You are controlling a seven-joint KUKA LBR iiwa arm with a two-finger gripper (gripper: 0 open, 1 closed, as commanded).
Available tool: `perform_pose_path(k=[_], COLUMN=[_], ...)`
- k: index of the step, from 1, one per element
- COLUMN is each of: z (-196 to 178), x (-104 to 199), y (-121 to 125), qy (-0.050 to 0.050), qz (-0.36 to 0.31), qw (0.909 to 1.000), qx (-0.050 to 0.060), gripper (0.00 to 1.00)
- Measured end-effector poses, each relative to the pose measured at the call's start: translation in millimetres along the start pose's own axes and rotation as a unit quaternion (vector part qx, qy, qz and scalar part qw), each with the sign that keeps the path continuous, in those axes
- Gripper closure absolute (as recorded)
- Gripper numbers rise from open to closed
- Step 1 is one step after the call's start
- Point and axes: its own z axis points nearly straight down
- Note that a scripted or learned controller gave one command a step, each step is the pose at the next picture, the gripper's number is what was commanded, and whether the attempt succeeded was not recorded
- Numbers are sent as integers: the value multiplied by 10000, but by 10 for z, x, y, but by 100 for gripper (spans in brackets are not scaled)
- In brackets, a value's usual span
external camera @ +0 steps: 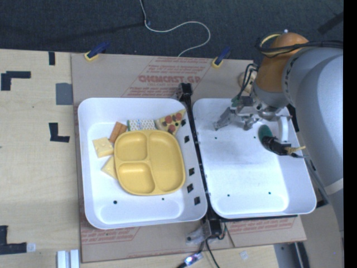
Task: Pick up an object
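The grey arm [318,88] reaches over the right bin [251,200], its gripper [237,119] low at the bin's far side; whether its fingers are apart or together cannot be told. In the left bin [97,205] lies a yellow divided plate [149,162], with toy food pieces [111,135] tucked along its far and left edges

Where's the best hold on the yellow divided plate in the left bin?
Probably the yellow divided plate's raised outer rim, near edge, coming straight down. It lies flat and looks too wide to span, and food pieces crowd its far and left sides.
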Motion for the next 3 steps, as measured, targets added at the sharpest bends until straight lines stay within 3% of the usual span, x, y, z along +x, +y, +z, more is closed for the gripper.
perform_pose_path(k=[1,3], z=[-124,-1223], x=[5,126], y=[10,-53], qy=[-1,9], qz=[-6,2], qw=[10000,10000], qx=[-12,-32], gripper=[100,100])
